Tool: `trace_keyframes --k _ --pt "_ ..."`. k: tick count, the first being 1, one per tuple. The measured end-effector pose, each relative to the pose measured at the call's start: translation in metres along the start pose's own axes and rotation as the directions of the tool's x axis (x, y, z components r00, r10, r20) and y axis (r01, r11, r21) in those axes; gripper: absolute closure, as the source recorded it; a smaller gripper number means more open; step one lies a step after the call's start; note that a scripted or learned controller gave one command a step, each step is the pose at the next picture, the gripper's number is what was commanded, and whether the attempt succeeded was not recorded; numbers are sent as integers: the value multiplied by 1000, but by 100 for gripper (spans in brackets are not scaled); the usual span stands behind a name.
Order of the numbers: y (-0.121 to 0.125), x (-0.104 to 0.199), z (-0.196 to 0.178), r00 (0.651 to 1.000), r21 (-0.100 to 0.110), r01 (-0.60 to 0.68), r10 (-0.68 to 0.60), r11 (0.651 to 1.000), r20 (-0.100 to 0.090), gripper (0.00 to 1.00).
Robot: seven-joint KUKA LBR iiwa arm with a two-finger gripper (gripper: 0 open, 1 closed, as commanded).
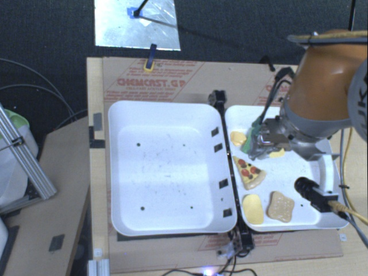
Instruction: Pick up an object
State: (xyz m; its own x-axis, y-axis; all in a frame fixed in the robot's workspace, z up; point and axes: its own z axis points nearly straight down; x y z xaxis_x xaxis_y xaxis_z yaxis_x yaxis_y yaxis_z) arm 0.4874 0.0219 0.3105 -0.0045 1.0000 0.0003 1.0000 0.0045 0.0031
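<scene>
The left bin lies bare at the left of the table; the toy foods all sit in the right bin, probably so the claw has one source to draw from. Just past the divider lie a yellow piece, a pizza slice, a yellow oval and a toast slice; each lies apart from its neighbours (open room for fingers). The claw is low by a green item near the bin's far rim; whether it is wide, narrow or holding cannot be told.
</scene>
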Motion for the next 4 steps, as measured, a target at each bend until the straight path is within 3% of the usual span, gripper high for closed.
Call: trace_keyframes --k 1,2,3,4 --pt "-1 -18 30 1000 2 -5 5 1000 1 100" --pt "0 29 0 1000 -2 5 -5 1000 -2 100" --pt "0 -13 -42 1000 -4 -6 6 1000 1 100" --pt "0 24 -71 1000 -2 3 -3 1000 -2 100"
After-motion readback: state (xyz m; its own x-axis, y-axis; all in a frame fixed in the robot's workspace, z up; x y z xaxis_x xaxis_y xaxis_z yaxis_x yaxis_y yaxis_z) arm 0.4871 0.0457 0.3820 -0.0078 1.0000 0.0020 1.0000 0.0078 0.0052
